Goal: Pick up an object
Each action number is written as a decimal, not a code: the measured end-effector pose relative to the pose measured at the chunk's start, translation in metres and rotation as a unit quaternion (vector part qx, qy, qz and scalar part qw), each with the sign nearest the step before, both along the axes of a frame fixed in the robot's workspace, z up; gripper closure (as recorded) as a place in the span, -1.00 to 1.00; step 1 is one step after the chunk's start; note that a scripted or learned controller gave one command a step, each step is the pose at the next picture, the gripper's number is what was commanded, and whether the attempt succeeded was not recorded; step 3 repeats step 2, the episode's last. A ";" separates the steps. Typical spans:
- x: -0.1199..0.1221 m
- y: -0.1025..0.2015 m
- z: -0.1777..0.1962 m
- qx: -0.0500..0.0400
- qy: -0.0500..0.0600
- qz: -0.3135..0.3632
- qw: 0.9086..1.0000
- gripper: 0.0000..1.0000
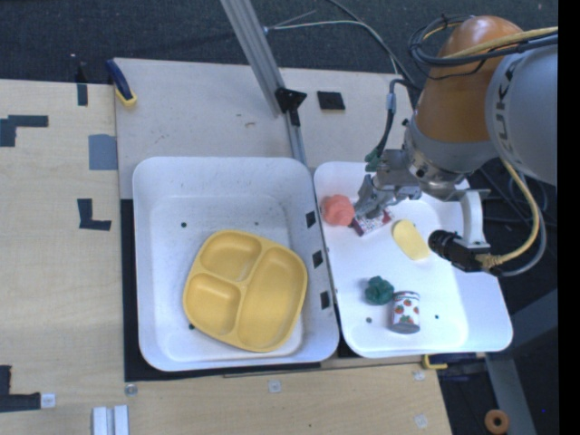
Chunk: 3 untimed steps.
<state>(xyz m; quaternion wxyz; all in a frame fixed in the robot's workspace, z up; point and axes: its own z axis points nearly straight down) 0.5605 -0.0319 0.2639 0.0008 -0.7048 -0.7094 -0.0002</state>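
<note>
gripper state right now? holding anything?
Gripper: cannot be told; it is low in the right bin, between the pink object and the yellow object. No object seen in its grasp.

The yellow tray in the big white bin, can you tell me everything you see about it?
The yellow tray looks like smooth plastic, with rounded corners and a raised rim. Ridges split it into three compartments, one long and two smaller, and nothing lies in them. It lies flat and right way up, turned at a slant, on the floor of the left bin, toward that bin's near side. Only the bin touches it.
</note>
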 end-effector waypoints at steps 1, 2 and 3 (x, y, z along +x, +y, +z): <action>0.021 0.047 0.000 0.000 0.000 0.000 1.000 1.00; 0.038 0.095 -0.021 -0.001 0.001 0.000 1.000 1.00; 0.038 0.095 -0.021 -0.001 0.001 0.000 1.000 1.00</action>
